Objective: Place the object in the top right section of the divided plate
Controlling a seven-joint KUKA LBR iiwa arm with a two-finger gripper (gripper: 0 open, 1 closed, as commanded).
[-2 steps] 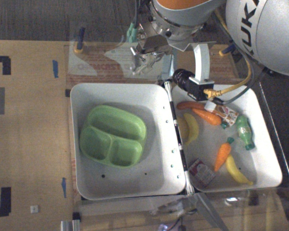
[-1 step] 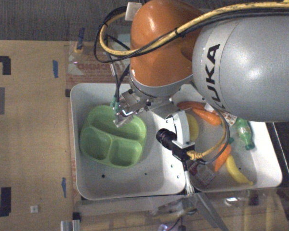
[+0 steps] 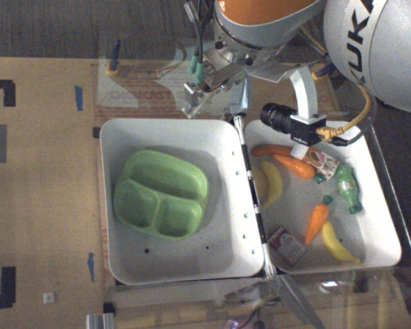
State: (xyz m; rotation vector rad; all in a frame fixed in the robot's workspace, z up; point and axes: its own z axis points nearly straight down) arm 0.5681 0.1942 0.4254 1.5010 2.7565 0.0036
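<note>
A green divided plate lies in the left white bin, with one long section at its far side and two smaller sections at its near side; all sections look bare. My gripper hangs over the far rim between the two bins, above and behind the plate. Its fingers stand apart and open with nothing between them. The loose objects sit in the right bin: two carrots, two bananas, a green bottle and a red packet.
A black wrist camera and yellow cable jut over the right bin's far edge. A small printed carton lies beside the far carrot. The bins meet at a raised divider rim. Blue tape marks dot the bench at left.
</note>
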